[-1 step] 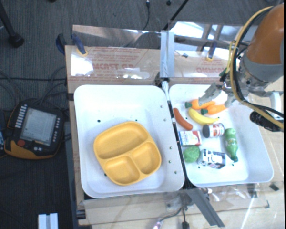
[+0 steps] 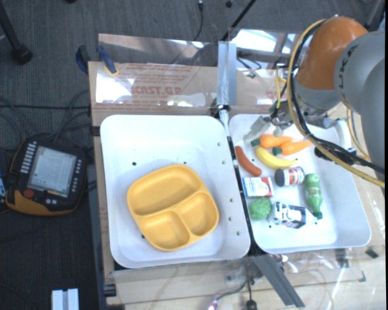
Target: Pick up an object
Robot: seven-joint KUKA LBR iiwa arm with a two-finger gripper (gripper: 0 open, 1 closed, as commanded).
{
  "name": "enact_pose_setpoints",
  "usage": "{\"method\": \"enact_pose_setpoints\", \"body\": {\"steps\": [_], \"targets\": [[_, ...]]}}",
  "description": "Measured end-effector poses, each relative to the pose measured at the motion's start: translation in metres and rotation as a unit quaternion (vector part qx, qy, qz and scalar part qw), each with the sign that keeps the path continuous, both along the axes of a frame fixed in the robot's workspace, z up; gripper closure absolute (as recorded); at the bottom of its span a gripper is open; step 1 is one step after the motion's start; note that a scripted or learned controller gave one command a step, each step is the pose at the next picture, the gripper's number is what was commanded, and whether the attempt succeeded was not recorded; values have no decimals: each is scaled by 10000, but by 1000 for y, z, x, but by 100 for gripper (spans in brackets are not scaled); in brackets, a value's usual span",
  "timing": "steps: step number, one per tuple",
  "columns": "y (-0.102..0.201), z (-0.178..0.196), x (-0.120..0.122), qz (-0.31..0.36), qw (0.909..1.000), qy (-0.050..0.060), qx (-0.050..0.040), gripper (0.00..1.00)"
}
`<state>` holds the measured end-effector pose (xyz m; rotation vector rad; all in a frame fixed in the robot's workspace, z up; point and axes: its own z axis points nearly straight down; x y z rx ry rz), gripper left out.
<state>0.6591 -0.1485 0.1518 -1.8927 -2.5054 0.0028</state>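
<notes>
Carrot [image 2: 291,148]: lodged beside banana [image 2: 275,158], upper part of right bin [image 2: 349,231], right of frame. Judged light, stiff, smooth plastic; best gripped across its thick middle. Tool [image 2: 278,118] poised just above; its opening could not be told.

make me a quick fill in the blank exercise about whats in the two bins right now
1. The yellow divided plate lies in the ____ bin of the camera view.
2. The plate has ____ compartments.
3. The banana lies in the right bin, just below the ____.
4. The green bottle lies to the right of the ____ head.

Missing words: left; three; carrot; broccoli
</notes>
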Motion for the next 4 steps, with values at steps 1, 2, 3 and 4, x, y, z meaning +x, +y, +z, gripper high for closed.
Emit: {"method": "enact_pose_setpoints", "body": {"steps": [1,2,3,4], "targets": [[-13,-61,-19,-308,9995,-41,-25,0],[-15,-51,-17,-320,9994,-83,-30,100],[9,-60,1,-2154,9764,159,-87,100],[43,12,-116,-2252,9743,20,-9,100]]}}
